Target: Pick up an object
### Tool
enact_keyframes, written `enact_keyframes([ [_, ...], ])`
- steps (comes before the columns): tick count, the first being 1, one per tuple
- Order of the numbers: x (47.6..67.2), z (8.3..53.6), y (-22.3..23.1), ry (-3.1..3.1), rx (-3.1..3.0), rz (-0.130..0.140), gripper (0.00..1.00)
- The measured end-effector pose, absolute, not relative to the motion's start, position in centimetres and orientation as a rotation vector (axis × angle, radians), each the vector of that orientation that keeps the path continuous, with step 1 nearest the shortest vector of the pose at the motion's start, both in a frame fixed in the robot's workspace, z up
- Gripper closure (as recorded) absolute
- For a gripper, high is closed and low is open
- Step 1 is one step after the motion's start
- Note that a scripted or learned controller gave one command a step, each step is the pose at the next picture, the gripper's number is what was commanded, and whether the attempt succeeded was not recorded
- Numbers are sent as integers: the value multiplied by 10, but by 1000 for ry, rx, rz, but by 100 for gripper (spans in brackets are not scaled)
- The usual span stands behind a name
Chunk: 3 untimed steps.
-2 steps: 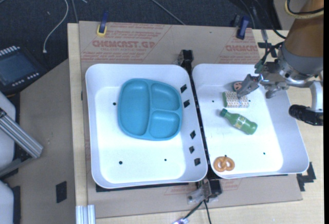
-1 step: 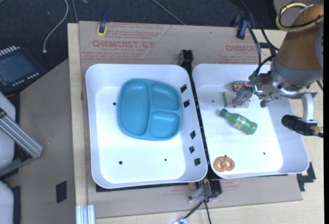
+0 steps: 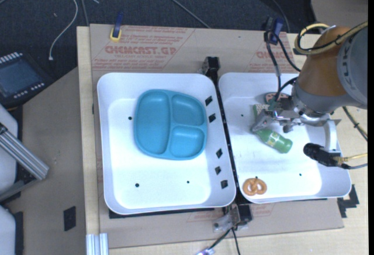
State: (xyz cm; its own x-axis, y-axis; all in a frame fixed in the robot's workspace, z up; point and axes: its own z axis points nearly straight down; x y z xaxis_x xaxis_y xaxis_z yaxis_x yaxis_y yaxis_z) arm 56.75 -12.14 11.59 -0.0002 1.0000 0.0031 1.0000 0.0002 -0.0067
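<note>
Sitting in the left of the two shallow white plastic bins [image 3: 111,131] on the cardboard-topped counter [image 3: 175,37], one sky-blue divided plastic plate [image 3: 170,124] with three compartments lies flat near that bin's middle, well apart from the arm and clearly not the nearer target. A black divider strip [image 3: 219,125] runs between the two bins.

Relative to the right white bin [image 3: 245,87], three small things can be counted. One tan pretzel-shaped piece [image 3: 255,186] lies by the bin's front rim, near its left corner. One green cylindrical bottle-like object [image 3: 276,140] lies on its side around the bin's middle, its long axis running from upper left to lower right. One small multicoloured item [image 3: 270,97] rests toward the bin's back wall, partly hidden, too small to identify.

The grey arm's tool [image 3: 274,120] hangs over the bin's middle, with the green object just below and slightly right of its tip, touching or nearly so; which of the two cannot be told. Whether the tool is spread or pressed together cannot be told from this slant, and nothing is visibly pinched. By judgement, the green object is the likeliest pick, and a grip across its short width, square to that diagonal axis, would suit best.
</note>
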Motion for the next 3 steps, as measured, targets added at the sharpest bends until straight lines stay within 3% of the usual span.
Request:
enact_keyframes([
  [1, 567, 83, -121, -2218, -2218, 3, 0],
  [2, 568, 96, -121, -2220, -2221, -1, 100],
  [3, 579, 156, -121, -2227, -2224, -6, 100],
])
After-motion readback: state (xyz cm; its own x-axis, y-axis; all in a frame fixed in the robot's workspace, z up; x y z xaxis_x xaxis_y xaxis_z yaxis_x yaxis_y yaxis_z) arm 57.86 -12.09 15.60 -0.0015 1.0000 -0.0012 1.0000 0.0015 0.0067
